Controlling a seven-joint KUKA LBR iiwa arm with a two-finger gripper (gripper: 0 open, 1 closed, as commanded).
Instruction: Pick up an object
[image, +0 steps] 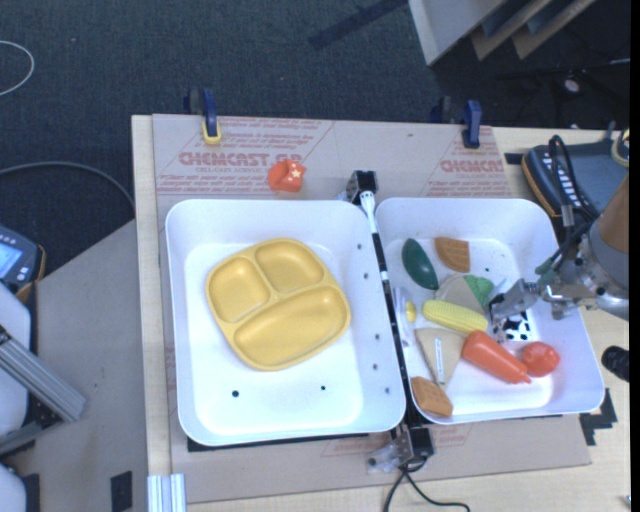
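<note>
Near the right wall of the right bin (570, 400), the gripper (515, 305) hangs low over a black-and-white spotted toy (516, 327) — whether anything sits between its fingers I cannot tell — with the carrot (493, 357) and tomato (539, 358) just beside it toward the bin's front edge.

Dark blue-grey carpet (90, 70) all around, a thin cable (60, 172) snaking over it at left. Bench is a pale board (330, 150) held by two blue clamps (209, 108) up top.
</note>
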